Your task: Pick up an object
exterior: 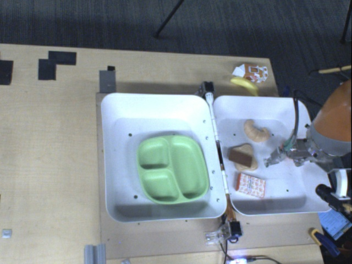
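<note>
The right bin [275,106] holds three things: a tan croissant-shaped piece [256,130] near the back, a brown block [242,155] at mid-left, and a red-and-white patterned packet [251,185] near the front. My gripper [276,155] reaches in from the right, low over the middle of this bin. It is just right of the brown block, with a small gap to it, and nothing shows in its grasp. The arm's orange band [336,117] sits at the right edge.
The left bin [118,147] carries a green divided plate [171,168]. On the bench behind the right bin lie a yellow banana-like item [243,83] and a white-and-orange packet [252,71]. A ridge with a cable [216,142] separates the bins.
</note>
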